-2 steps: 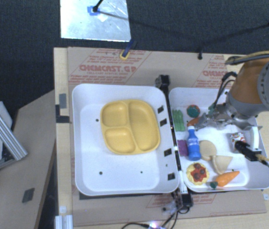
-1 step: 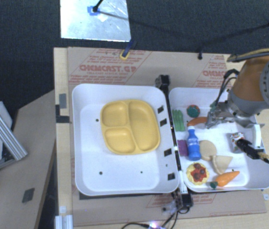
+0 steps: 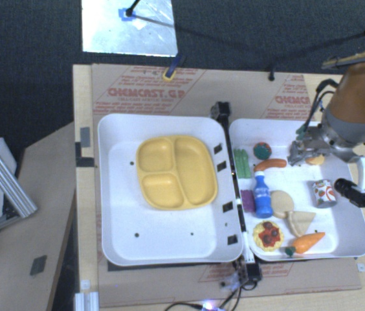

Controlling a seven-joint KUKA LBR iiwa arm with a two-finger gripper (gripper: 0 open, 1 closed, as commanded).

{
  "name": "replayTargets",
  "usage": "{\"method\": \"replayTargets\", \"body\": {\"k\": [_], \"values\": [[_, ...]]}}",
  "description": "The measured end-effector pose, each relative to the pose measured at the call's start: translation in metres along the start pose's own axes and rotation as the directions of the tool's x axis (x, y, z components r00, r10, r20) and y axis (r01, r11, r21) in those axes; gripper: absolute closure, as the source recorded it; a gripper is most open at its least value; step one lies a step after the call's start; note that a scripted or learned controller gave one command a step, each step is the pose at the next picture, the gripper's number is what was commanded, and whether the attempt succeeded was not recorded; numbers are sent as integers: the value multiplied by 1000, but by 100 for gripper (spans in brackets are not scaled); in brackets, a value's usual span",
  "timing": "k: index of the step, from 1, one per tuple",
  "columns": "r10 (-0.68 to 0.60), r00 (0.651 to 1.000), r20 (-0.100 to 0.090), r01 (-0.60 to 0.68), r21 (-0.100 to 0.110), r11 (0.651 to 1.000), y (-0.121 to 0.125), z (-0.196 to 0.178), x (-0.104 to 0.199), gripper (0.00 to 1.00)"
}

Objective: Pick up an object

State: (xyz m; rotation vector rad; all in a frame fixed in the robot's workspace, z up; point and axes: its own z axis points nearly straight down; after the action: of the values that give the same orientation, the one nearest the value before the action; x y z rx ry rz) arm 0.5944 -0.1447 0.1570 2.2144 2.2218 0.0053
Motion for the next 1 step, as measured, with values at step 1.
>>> {"method": "replayTargets", "body": {"k": [1], "values": [[-1,1000,1,1,-3,1000,8,-63,-3,100]]}}
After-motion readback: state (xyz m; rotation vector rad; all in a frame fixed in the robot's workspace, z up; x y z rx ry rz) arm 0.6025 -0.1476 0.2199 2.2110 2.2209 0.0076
